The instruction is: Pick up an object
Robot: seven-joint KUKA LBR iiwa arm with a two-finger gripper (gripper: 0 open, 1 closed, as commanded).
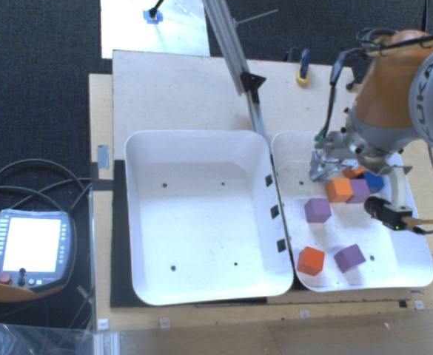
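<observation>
Beside gripper (pixel 318 170), three purple cubes (pixel 317 210).

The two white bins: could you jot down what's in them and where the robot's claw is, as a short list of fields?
left bin: white, bare floor in view
right bin: white, holds coloured blocks
orange blocks: one near the front, one by the gripper
purple blocks: three
blue block: partly hidden under the arm
gripper: low over the right bin's back left part

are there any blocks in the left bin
No, the blocks, such as the orange cube and the purple cube, all lie in the right bin; the left bin holds none.
</observation>
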